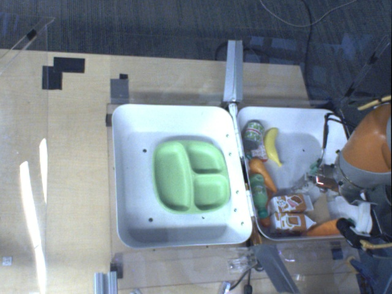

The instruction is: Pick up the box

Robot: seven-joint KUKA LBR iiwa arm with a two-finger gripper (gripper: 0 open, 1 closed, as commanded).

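- A wooden bench [73, 164] carries two white bins side by side — the left bin [131, 182] and the right bin [306, 118] — with dark carpet and a loose cable [306, 17] beyond.
- The arm [367, 149] comes in from the right over the right bin; its claw [318, 179] sits low by the bin's middle, and I cannot tell its state.
- The box [288, 213] lies flat in the right bin, just below and left of the claw — near it, not in its grip.
- A banana [272, 146] lies up and left of the claw, a can [253, 131] further left.
- A bottle [260, 192] lies left of the claw, beside the box.
- A carrot [324, 228] lies below the claw.
- A green tray [191, 176] sits well to the left, in the left bin.
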